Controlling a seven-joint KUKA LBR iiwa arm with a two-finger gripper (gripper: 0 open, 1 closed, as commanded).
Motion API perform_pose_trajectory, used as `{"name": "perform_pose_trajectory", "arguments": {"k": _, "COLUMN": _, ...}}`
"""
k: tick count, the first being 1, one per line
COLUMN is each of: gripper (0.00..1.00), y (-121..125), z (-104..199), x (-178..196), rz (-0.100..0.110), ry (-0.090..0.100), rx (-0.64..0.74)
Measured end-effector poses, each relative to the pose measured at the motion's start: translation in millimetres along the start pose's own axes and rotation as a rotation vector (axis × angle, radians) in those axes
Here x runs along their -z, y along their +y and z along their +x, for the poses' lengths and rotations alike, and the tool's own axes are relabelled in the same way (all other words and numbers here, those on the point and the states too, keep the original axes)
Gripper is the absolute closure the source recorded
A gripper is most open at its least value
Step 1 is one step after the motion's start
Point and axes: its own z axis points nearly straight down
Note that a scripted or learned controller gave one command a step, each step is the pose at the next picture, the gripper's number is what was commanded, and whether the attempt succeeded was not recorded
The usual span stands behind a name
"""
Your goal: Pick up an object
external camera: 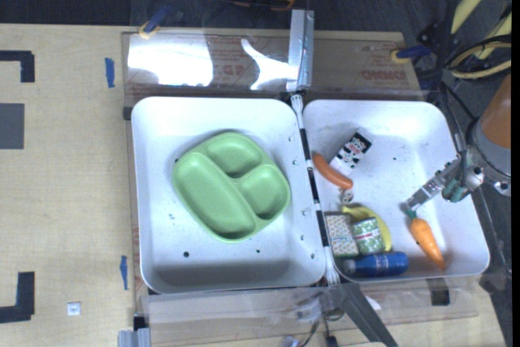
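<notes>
The gripper reaches in from three o'clock and sits low over the right bin, toward that bin's right side. Its fingers point down and left toward the carrot's leafy end, but whether they are spread or closed cannot be told at this slant, and nothing is seen held between them.

A toy carrot lies just beside the gripper's tip, at about five o'clock from it, with its green top nearest the tip and its orange body running down toward the bin's lower right corner. Whether tip and carrot touch cannot be told.

Well apart at nine o'clock from the gripper, a toy hot dog lies slanted by the bin's left wall. A small black-and-white box sits just at one o'clock from it. Along the bin's lower edge, a banana curls around a green patterned packet, with a blue bottle lying flat at six o'clock from them.

In the left bin, a green divided plate rests near the middle.
</notes>
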Motion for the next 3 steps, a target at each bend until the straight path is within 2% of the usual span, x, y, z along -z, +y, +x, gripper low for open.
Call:
{"name": "perform_pose_trajectory", "arguments": {"k": 1, "gripper": 0.00, "y": 0, "z": 0, "x": 0, "rz": 0.000, "ry": 0.000, "rx": 0.000}}
{"name": "perform_pose_trajectory", "arguments": {"k": 2, "gripper": 0.00, "y": -4, "z": -7, "x": -1, "rz": 0.000, "ry": 0.000, "rx": 0.144}}
{"name": "perform_pose_trajectory", "arguments": {"k": 3, "gripper": 0.00, "y": -17, "z": -28, "x": -88, "rz": -0.001, "ry": -0.001, "rx": 0.242}}
